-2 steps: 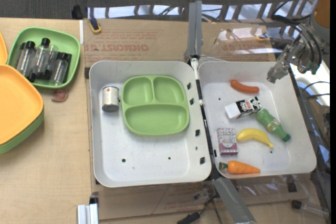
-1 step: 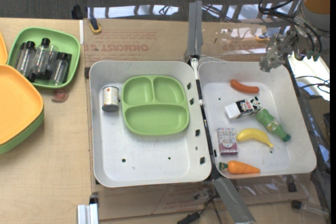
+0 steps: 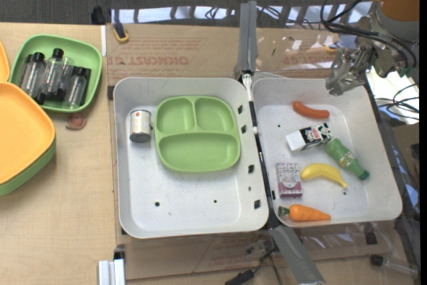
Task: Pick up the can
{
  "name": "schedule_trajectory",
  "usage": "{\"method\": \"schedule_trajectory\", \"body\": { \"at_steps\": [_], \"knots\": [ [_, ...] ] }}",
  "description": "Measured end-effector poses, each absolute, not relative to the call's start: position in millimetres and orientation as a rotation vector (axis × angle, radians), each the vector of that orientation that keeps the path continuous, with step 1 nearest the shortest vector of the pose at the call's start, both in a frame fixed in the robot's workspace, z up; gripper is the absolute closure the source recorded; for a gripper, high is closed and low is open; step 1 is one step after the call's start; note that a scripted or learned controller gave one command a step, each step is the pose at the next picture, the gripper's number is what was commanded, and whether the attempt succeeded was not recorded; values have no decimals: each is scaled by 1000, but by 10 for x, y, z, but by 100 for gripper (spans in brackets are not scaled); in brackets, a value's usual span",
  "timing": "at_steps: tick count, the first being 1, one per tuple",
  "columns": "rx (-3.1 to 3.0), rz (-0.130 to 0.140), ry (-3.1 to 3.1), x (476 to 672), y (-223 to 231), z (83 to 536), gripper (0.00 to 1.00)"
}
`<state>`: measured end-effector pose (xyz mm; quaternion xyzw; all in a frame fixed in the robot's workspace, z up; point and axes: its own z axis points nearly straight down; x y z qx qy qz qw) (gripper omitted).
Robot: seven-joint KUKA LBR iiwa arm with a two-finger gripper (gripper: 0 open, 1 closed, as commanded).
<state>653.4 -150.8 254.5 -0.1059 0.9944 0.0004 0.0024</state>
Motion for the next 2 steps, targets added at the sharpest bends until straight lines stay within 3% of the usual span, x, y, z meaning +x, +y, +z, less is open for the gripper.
{"method": "schedule_trajectory", "body": {
  "at_steps": [1,2],
  "knots": [
    [-786,2,3037,6461,-1698,2254,100],
    [-757,1,3043,6602,-1170,2255,100]
  ]
}}
